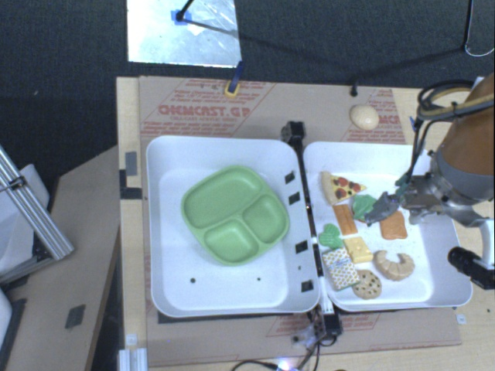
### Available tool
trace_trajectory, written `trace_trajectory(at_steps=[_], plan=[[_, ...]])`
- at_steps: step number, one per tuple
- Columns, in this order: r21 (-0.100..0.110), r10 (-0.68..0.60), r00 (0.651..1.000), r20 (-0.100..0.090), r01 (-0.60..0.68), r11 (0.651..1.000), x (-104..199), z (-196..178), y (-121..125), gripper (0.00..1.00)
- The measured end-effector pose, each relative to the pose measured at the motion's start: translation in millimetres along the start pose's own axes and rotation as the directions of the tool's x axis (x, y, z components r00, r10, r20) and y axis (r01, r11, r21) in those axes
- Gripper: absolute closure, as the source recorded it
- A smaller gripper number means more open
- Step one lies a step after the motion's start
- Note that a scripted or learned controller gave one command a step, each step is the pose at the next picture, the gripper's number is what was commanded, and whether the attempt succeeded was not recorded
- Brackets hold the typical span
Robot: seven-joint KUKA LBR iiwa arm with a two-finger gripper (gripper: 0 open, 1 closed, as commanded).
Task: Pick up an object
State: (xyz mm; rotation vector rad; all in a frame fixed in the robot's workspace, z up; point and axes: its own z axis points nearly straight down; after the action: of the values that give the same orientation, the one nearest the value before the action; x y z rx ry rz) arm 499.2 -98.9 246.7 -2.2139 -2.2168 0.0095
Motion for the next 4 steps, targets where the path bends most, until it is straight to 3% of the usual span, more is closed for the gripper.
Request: trace_trajectory(at_steps=[1,4], plan=[[-0.012,-0.003,1.0,0.001,0.003,1.0,0.3,-5.5,2.1,0.0],[-0.009,0.0,1.0,0.001,0.0,1.0,-12.5,127.5,7.3,0.0]])
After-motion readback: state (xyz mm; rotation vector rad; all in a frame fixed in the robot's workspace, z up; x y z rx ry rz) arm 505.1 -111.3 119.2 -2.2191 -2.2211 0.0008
